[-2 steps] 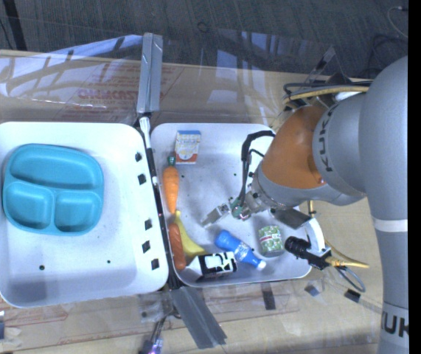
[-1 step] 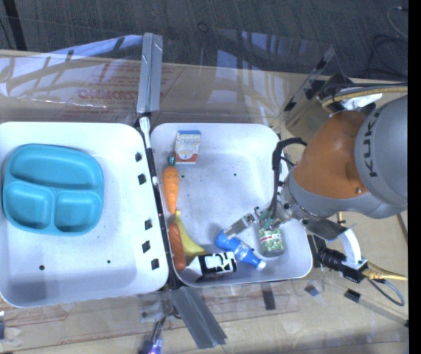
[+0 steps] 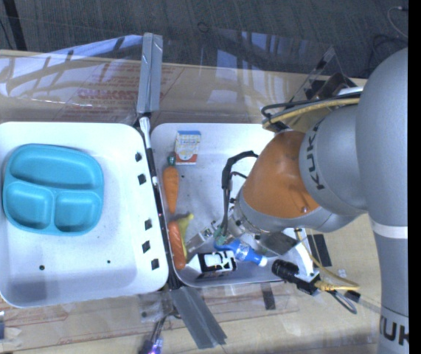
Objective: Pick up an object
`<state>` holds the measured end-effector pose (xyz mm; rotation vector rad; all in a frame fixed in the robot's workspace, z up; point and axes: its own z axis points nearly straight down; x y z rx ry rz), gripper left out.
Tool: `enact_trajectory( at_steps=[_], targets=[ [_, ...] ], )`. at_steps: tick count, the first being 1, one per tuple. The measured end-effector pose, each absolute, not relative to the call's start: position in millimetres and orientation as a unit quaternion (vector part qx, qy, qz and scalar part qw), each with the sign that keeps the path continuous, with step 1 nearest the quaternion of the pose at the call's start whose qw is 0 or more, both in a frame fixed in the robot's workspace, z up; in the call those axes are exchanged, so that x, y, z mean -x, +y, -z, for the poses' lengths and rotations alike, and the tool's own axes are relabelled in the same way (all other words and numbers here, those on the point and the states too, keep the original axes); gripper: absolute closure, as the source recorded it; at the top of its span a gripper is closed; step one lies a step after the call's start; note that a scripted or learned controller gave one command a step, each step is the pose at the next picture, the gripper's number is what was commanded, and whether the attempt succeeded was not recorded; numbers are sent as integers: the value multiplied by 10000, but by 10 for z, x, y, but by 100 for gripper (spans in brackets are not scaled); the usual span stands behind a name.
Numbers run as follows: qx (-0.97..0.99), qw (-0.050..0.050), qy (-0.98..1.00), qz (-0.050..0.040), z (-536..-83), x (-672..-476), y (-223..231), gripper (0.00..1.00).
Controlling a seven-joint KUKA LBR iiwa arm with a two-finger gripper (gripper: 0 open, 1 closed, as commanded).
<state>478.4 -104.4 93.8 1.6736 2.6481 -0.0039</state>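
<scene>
Low in the right-hand white bin (image 3: 251,135), the jaws (image 3: 221,240), grip state indeterminate, sit just right of the upright-lying orange plastic carrot (image 3: 171,188).

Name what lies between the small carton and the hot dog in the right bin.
A carrot lies between the carton and the hot dog, seen in the camera view.

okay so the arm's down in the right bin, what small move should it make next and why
Probably lift straight up a little. The end effector sits low in the right bin among a yellow piece, a carrot and a black-and-white item; rising would show whether anything comes up with it.
</scene>
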Motion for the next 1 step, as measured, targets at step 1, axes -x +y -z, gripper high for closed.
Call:
enact_trajectory(
  at_steps=[1],
  targets=[
    [-5682, -10, 8229, 5, -916, -5759, -1128, 0]
  ],
)
